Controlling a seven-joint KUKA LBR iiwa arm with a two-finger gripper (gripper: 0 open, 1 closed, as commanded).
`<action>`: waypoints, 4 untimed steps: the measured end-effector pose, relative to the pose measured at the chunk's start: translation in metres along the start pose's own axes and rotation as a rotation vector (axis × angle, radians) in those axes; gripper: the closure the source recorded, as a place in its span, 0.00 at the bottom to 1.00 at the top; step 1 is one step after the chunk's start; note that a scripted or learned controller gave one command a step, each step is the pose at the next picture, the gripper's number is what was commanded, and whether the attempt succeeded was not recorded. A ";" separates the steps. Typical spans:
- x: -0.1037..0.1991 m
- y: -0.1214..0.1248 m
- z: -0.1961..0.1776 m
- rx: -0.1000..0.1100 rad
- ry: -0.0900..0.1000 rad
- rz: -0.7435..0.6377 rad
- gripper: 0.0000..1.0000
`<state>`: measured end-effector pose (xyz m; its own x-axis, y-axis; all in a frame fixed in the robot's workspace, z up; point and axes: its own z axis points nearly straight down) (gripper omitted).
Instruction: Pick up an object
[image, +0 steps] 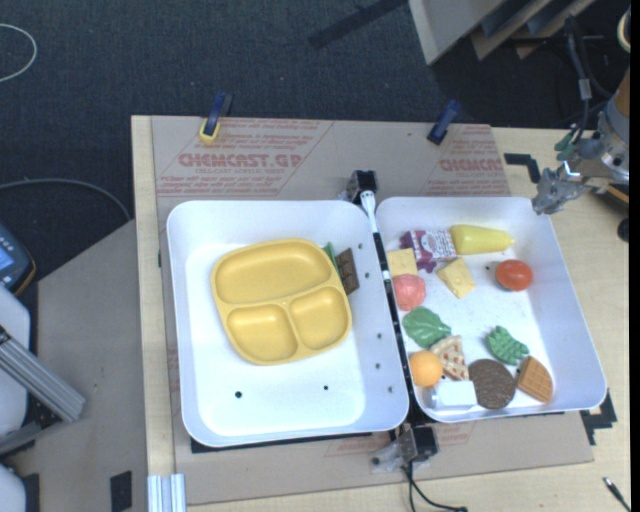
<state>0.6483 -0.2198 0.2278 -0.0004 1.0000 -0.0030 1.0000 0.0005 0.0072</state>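
The right bin (572, 318) holds several toy foods. A yellow corn cob (480, 238) and a purple-and-white packet (430, 243) lie at its far side, with a red tomato (513, 274) and two cheese pieces (402, 262) (458, 278) nearer. A pink fruit (408, 291), a green leaf (427, 326), a green broccoli (506, 346), an orange (425, 368), a brown cookie (491, 383) and a waffle (535, 380) fill the near half. My gripper (553, 192) hangs over the bin's far right corner, apart from every item, with nothing seen in it.
The left bin (290, 405) carries a yellow divided plate (283, 312). A brown chocolate bar (347, 270) and a small green piece (328, 252) lie by the plate's right edge. Clamps (212, 118) (443, 122) pin the cardboard at the back.
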 end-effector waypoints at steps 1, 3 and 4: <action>0.052 -0.019 0.005 0.010 0.006 -0.004 1.00; 0.175 -0.041 -0.006 0.010 0.006 -0.006 1.00; 0.237 -0.055 -0.003 0.011 0.005 -0.005 1.00</action>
<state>0.5933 0.0175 0.2292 -0.0053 1.0000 0.0019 1.0000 0.0053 -0.0038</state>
